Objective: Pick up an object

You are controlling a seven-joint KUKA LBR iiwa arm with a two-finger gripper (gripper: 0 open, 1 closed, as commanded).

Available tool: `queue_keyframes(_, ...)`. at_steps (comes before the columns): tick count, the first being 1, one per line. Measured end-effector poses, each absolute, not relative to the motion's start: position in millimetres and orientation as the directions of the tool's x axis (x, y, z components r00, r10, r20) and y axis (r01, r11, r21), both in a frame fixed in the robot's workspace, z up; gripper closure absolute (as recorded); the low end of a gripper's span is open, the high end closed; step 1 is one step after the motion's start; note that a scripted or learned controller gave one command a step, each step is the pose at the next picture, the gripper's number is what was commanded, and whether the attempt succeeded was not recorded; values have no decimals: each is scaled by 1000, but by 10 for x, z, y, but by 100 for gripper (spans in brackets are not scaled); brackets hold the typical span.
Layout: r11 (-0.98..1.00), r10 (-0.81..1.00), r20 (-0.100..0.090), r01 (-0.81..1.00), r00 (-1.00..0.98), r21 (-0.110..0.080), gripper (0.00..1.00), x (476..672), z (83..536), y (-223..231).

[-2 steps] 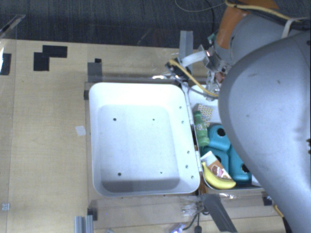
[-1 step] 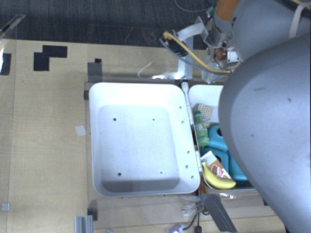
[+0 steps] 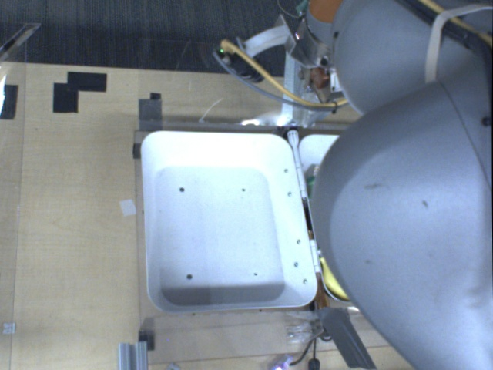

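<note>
Two slivers of possible objects, something green (image 3: 311, 177) and something yellow (image 3: 333, 282), peek out at the right bin's (image 3: 312, 151) left edge, beside the left bin (image 3: 216, 214). Looks like the reach-in step; next needs a clean descent, but the arm (image 3: 408, 230) blocks everything and I can't tell the jaws' state.

Grey arm (image 3: 408, 206) over right bin (image 3: 312, 149)
</note>
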State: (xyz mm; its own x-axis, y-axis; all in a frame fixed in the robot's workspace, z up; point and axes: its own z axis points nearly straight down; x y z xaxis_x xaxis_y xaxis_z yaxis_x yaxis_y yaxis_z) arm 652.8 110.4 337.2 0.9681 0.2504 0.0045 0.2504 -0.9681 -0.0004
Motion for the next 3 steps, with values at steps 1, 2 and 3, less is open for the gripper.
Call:
queue_keyframes(1, -944, 330, 0, 330, 944, 1, 100, 6475, 3087, 557)
queue_keyframes(2, -816, 578, 0, 578, 816, 0, 100, 6220, 1844, 258)
queue_keyframes(3, -868, 497, 3, 497, 868, 1, 100, 6299, 2670, 756)
